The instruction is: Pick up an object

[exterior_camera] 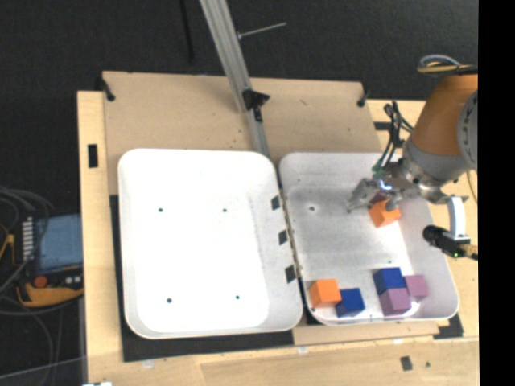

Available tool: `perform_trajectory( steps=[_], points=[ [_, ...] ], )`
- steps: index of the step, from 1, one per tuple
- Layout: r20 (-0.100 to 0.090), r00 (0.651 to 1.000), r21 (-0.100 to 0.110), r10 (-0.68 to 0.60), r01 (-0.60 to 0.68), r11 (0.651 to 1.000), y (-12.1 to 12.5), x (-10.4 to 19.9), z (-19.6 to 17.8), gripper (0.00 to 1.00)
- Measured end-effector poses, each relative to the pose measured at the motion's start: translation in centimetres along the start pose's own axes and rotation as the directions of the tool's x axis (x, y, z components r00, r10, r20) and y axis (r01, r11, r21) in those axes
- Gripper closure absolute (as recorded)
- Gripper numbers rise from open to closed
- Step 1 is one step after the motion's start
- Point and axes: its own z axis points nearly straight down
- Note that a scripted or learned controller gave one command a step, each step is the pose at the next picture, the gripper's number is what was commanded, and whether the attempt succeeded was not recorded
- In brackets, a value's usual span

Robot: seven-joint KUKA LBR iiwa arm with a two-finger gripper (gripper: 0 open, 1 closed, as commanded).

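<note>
Our gripper has its fingers closed on the orange block above the right bin; we should lift straight, slowly.

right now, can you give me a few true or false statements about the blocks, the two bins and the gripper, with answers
1. The small orange block sits right at the two-finger gripper, in the right-hand white bin. True.
2. The left-hand white bin holds the blue blocks. False: both blue blocks lie in the right-hand bin.
3. A second orange block lies near the front edge of the right-hand bin, beside a blue block. True.
4. The purple blocks are stacked on the orange block by the gripper. False: they lie in the bin's front right corner, apart from it.
5. The arm's orange band enters from the view's left. False: it enters from the right.
</note>
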Motion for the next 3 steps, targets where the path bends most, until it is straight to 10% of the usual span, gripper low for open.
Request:
perform_trajectory(
  steps=[1, 2, 3],
  points=[
    [0.011, 1.0, -0.03, 0.005, -0.005, 1.0, 0.7, -0.5, 2.3, 0.0],
    [0.014, 1.0, -0.036, 0.009, -0.008, 0.999, 0.8, -0.6, 1.3, 1.0],
    [0.001, 1.0, -0.009, 0.004, -0.004, 1.0, 0.5, -1.6, -3.7, 1.0]
  ],
)
